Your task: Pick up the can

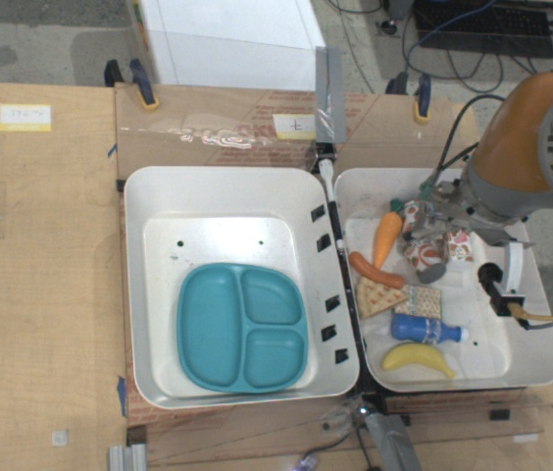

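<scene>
The can [422, 254], red and white with a grey end, lies in the right bin [531, 361] near its middle. My gripper [437, 230] hangs directly over the can, low in the bin, and covers part of it. The grey arm with its orange band [517, 150] reaches in from the right. I cannot see whether anything is held.
An orange carrot [386, 237], a red sausage [377, 269], a pizza slice [379, 296], a blue bottle [426, 330] and a yellow banana [418, 360] crowd the right bin left of and below the can. A teal divided plate [242, 326] sits in the left bin [149, 224].
</scene>
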